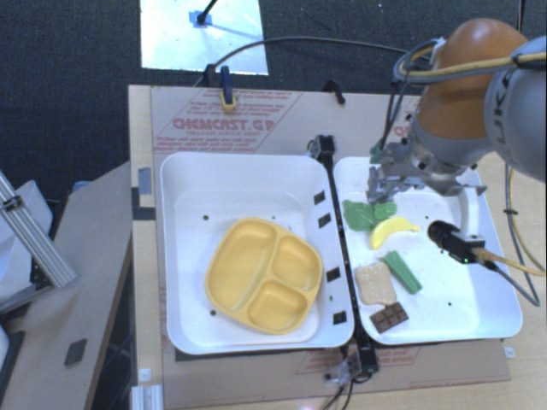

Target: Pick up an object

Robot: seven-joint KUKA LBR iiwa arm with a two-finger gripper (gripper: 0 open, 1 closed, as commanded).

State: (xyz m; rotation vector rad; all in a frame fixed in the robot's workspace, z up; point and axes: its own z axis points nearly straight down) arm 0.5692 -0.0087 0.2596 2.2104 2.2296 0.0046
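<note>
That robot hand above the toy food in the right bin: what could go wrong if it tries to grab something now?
1. The hand hangs over the green leafy piece, which touches the yellow banana. It might nudge or catch both.
2. It is working close to the divider between the bins, so it could bump that edge.
3. The bread slice, green stick and chocolate lie crowded, so a miss could scatter them.

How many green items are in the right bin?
2: a leafy green piece at the bin's upper left below the gripper, and a green stick beside the bread slice. The arm may hide more.
</note>
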